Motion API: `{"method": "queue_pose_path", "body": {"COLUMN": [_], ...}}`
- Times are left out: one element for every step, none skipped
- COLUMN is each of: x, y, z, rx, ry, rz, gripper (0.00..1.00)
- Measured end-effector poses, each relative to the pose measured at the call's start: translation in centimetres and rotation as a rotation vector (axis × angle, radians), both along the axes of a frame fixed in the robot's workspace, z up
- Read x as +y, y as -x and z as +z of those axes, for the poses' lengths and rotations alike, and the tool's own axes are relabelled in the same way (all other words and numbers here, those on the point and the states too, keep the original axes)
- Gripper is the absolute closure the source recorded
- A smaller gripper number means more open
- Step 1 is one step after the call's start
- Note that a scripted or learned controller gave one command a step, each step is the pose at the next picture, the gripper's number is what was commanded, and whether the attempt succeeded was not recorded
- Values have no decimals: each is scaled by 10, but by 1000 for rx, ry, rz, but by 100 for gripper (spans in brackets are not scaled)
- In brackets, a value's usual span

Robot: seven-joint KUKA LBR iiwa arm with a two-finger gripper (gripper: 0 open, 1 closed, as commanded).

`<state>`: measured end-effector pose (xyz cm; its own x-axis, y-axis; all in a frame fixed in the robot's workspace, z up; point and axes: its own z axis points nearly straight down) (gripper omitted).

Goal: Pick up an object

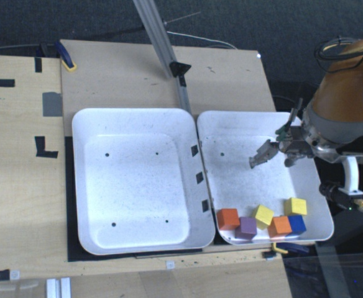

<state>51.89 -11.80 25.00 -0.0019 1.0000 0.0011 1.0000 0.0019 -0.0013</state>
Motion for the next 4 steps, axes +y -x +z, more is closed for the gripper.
{"method": "queue_pose_path", "body": {"x": [12, 74, 115, 115], "y": [9, -15, -23, -17], "z": [-7, -27, -15, -25], "rx": [2, 2, 0, 2], "ry": [1, -1, 0, 2], "rz": [-1, 5, 4, -2], "gripper": [0, 0, 0, 0]}}
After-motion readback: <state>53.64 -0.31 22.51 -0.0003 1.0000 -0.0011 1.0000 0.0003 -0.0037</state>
